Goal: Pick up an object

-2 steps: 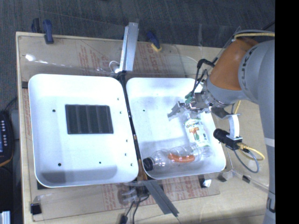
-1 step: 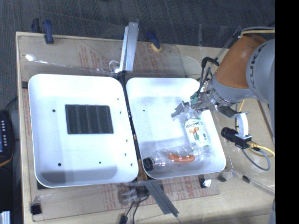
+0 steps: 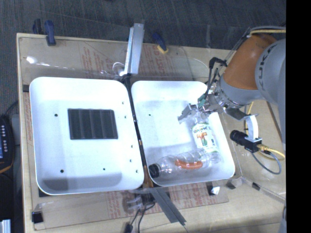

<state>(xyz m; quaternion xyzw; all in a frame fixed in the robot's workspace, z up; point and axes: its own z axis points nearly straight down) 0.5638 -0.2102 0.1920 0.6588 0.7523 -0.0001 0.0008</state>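
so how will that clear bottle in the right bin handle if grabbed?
The bottle looks like thin clear plastic, so probably light and squashy. It lies on its side, so a nudge may roll it. The smooth wall could slip in the gripper.

Two white bins on tabletop: left bin, right bin. One dark ribbed panel in left. Two clear plastic bottles in right: one labelled, one black-capped.
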